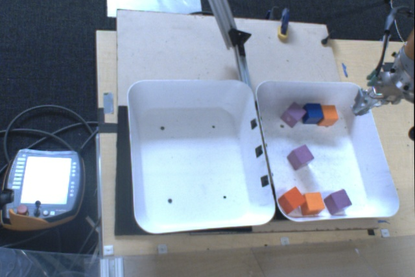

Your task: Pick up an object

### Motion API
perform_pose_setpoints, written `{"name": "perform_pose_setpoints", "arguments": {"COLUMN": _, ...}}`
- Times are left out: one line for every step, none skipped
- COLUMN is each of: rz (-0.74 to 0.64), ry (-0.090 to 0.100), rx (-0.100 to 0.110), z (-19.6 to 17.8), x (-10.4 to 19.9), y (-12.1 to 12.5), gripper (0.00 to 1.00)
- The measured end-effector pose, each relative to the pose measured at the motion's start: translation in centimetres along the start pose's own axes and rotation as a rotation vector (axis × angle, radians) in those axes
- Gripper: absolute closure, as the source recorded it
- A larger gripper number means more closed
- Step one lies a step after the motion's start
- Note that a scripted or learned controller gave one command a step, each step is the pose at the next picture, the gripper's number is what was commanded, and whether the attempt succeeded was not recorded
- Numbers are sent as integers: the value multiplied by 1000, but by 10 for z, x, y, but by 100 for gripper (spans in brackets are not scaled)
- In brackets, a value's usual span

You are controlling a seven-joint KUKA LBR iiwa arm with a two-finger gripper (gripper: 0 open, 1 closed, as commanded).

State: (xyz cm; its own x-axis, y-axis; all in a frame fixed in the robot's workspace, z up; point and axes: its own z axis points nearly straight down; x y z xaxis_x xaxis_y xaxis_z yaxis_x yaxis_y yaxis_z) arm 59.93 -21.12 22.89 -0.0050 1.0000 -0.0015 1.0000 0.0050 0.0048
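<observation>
Your pincer (360, 104) sits at the far right rim of the right bin (373, 146), near the bin's top corner. You cannot tell from this view whether it is wide or narrow, and no block is visible in it.

All candidate objects lie in the right bin. Taking that bin as the landmark:

- Upper area: a purple block (293, 114), a blue block (312, 113) and an orange block (329, 115), packed in a touching row. This row is the group nearest the pincer.
- Centre: a lone purple cube (300, 156), apart from everything else.
- Lower edge: two orange blocks (291, 199) (312, 203) touching each other, with a third purple block (338, 201) just beside them, all close to the bin wall.

Hazards to anticipate:

- Rim contact — the pincer is right over the bin's edge, so a straight descent here would likely strike the wall.
- Crowding — in the upper row there is no gap for a finger between neighbours; a descent there would probably push blocks aside or wedge two at once.
- Wall clearance — the lower group leaves little room on the wall side.

The lone cube is likely the safest target. The left bin (139, 139) on the tabletop (181, 42) plays no part yet.
</observation>
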Motion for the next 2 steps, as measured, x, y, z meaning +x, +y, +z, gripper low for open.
{"name": "perform_pose_setpoints", "arguments": {"rz": -6, "ry": 4, "rx": 3, "z": -8, "x": 62, "y": 2, "gripper": 100}}
{"name": "perform_pose_setpoints", "arguments": {"rz": -5, "ry": 4, "rx": 4, "z": 3, "x": 118, "y": 1, "gripper": 100}}
